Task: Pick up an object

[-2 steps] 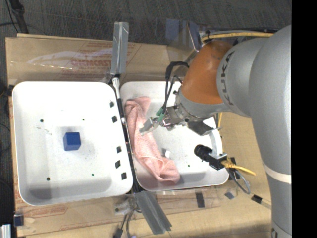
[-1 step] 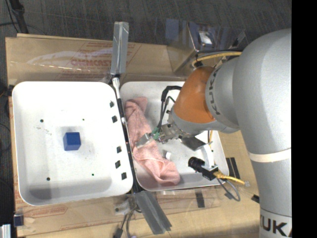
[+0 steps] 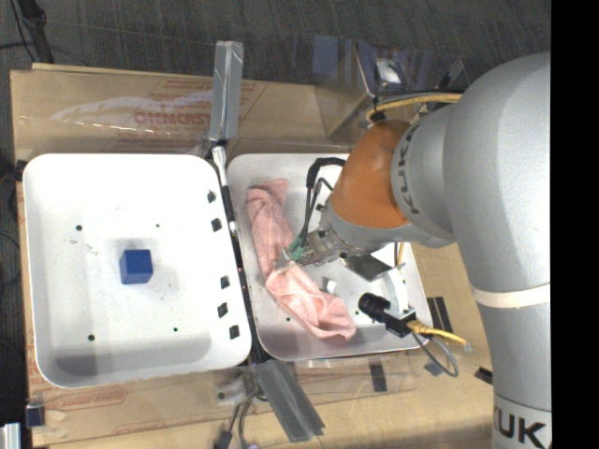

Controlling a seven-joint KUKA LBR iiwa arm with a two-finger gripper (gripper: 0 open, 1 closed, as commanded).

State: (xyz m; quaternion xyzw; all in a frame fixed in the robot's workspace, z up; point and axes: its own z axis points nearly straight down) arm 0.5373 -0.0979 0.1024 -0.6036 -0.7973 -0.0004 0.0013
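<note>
A crumpled pink cloth (image 3: pixel 281 251) lies along the left side of the right bin (image 3: pixel 271 344), stretching from the back toward the front. My gripper (image 3: pixel 304 249) hangs low over the cloth's middle, right at its surface, under the orange wrist band. A small blue cube (image 3: pixel 137 266) sits alone in the left bin (image 3: pixel 56 195), left of centre.
The arm's grey body covers the right part of the right bin and the bench beyond it. A metal divider (image 3: pixel 229 251) with black clips runs between the two bins. Brown cardboard (image 3: pixel 112 110) lies behind the bins.
</note>
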